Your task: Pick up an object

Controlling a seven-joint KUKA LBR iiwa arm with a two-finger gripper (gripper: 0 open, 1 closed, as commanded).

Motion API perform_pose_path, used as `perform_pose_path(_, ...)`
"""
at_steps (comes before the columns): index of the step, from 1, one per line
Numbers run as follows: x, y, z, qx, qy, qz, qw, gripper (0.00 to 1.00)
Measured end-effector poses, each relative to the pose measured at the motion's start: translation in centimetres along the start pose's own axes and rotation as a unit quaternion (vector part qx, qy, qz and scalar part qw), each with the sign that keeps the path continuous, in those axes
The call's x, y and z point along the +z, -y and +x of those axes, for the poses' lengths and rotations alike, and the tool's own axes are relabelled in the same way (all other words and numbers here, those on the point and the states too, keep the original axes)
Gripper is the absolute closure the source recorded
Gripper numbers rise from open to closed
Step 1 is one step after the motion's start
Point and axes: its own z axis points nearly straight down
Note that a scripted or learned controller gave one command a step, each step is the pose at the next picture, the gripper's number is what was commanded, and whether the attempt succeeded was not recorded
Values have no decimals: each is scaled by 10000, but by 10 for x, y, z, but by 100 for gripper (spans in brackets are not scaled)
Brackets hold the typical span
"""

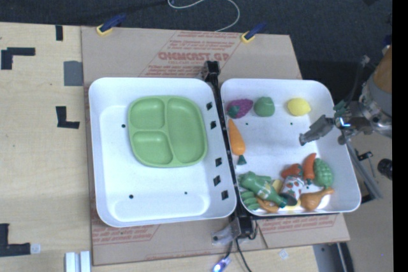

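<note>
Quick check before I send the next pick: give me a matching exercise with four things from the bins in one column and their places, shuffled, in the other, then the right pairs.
Things:
1. green divided plate
2. yellow lemon
3. orange carrot
4. end effector

Places:
A. by the right bin's left wall
B. over the right bin's right side, above the toy pile
C. far right corner of the right bin
D. middle of the left bin

Pairs: 1-D, 2-C, 3-A, 4-B
</note>
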Motion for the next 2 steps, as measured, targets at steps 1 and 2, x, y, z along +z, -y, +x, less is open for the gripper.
perform_pose_path(1, -10, 0, 1, -8, -2, 5, 10000, 100)
perform_pose_path(2, -57, -18, 75, -46, -7, -29, 10000, 100)
